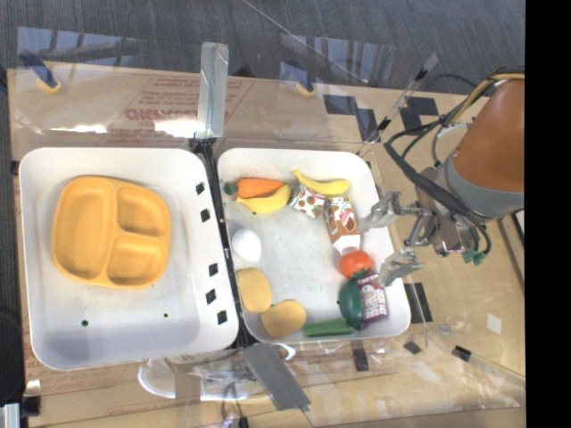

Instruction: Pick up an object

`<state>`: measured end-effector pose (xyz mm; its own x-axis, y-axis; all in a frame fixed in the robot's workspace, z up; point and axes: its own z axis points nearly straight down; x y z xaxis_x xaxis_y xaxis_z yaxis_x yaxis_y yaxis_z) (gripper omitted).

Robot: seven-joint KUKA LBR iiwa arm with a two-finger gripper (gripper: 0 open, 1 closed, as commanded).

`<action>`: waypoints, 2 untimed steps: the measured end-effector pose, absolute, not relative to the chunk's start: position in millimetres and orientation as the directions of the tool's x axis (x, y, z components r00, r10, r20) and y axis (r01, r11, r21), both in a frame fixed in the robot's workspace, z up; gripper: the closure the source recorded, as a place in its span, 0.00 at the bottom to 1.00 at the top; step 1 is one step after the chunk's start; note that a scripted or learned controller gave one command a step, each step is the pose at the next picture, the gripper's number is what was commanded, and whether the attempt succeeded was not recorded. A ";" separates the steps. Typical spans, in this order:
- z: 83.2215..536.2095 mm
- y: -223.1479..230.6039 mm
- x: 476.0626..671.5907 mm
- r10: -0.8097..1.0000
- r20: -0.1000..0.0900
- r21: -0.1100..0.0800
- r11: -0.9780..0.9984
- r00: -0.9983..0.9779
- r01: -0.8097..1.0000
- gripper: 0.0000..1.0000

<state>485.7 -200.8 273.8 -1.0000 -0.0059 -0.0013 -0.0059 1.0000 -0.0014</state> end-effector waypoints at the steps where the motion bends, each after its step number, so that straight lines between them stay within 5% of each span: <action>1: 98.8 -207.9 517.5 0.032 0.004 0.002 0.999 -0.999 0.032 0.00; 2: 94.3 -208.6 514.4 0.031 -0.004 -0.001 1.000 -1.000 0.031 0.00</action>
<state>514.4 -208.6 94.3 -0.9995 0.0309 -0.0041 0.0309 0.9995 -0.0011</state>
